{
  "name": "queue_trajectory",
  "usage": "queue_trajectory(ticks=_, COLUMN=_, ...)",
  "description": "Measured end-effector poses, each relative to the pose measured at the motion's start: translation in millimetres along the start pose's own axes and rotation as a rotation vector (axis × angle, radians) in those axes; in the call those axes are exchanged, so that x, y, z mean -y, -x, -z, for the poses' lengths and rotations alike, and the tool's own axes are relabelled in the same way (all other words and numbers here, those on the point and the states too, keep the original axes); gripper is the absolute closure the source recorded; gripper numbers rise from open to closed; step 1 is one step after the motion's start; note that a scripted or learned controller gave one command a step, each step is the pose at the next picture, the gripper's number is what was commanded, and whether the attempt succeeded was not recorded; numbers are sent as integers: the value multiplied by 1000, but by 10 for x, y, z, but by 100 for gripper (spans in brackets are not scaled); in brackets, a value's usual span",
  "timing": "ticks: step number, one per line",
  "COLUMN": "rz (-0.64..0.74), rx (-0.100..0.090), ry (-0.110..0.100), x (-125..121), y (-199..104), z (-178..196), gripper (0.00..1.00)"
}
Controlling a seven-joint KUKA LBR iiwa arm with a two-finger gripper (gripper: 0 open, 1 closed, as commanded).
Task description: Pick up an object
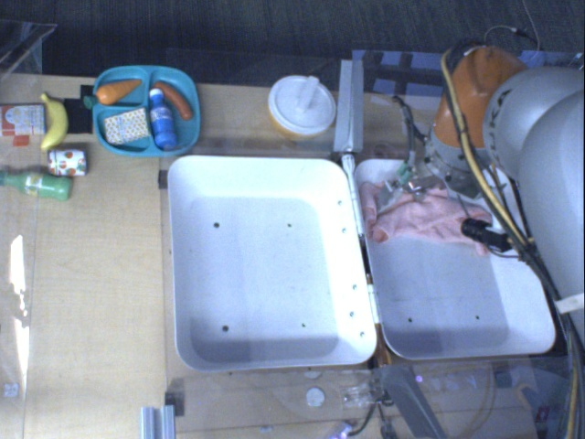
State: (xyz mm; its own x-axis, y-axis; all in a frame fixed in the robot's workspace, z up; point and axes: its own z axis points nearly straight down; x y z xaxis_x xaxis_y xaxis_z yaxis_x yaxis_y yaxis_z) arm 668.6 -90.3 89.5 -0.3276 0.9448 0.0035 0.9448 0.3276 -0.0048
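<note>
one crumpled pink cloth (416,218), gripper (409,182) touching

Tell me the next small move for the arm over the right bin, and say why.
Probably a short straight descent onto the crumpled pink cloth. The gripper sits at the cloth's upper edge in the right shallow white bin, and the cloth lies bunched against that bin's top left part, apart from anything else. Whether it is already gripped cannot be told from this view, so lowering before closing seems safest.

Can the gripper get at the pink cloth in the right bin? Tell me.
Probably yes: the gripper hangs right at the pink cloth, which lies uncovered in the right bin with nothing lying over it.
</note>
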Motion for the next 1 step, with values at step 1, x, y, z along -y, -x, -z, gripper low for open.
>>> queue_trajectory(ticks=1, rz=48, rx=-3, ry=-3, x=15, y=35, z=1, gripper=0)
